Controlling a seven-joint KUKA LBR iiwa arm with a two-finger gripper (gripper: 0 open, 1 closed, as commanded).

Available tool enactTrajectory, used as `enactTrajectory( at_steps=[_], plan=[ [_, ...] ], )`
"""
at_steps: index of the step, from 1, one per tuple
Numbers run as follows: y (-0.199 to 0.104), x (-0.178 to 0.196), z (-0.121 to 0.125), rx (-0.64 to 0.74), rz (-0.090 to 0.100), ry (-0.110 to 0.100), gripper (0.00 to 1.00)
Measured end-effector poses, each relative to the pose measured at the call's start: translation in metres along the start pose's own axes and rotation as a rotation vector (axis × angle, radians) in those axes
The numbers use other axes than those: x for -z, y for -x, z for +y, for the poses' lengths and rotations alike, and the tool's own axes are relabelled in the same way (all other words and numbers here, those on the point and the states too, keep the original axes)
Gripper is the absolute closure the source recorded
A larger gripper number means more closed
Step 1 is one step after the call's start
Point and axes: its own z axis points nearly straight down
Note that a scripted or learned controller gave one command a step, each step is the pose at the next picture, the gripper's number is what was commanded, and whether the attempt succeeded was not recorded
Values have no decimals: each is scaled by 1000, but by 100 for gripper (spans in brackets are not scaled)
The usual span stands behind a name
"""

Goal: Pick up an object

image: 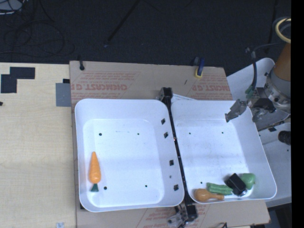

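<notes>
**A:** Claw first [237,112], where is it?

**B:** Far right of the scene, over the far right edge of the right bin [223,141]. One grey finger [234,111] juts left and a little toward the near side, just past the bin's rim. The arm [278,87] behind it is grey, with the orange band showing at the right edge.

**A:** Open or closed? Holding anything?

**B:** I can't tell. A single finger is plain to see; the rest is a dark tangle of wrist hardware, so the gap may be there but the view is too poor to judge. Nothing shows between the fingers.

**A:** And the things to pick?

**B:** Well apart from the claw. In the right bin's near right corner lie four together: a black block [235,184] resting against a light green piece [248,178], a darker green pod-shaped item [218,188] just left of the block, and an orange-tan pear-like item [206,195] nearest the rim.

**A:** Left bin [118,113]?

**B:** One orange carrot [94,168] near its near left corner, lying lengthwise, green stub toward the near side.

**A:** Under the bins?

**B:** A cardboard sheet [133,82] with red printing, on a pale bench [33,141].
</notes>
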Motion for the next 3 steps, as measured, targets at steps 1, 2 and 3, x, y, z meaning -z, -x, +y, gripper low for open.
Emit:
enactTrajectory(
  at_steps=[1,2,3],
  plan=[
    [-73,142,6,9,0,16,0],
    [-6,199,-58,-7,-3,6,0],
    [54,218,-102,-7,-3,2,0]
  ],
)
